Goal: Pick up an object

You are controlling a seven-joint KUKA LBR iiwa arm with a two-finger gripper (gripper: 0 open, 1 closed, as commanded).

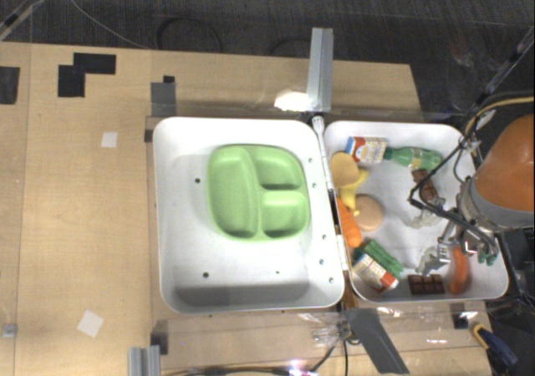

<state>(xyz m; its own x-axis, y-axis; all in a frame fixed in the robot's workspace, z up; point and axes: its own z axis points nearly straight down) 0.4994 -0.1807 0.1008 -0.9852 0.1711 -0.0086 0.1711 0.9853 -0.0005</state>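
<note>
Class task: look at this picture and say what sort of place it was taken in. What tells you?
Probably a robotics lab bench: a robot arm reaches over two white bins, one holding a green tray, the other toy food.

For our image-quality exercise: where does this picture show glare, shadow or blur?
Camera view: a bright glare patch sits on the bench behind the left bin; soft shadow lies along that bin's near inside wall; the small items in the right bin look slightly soft, labels unreadable.
</note>
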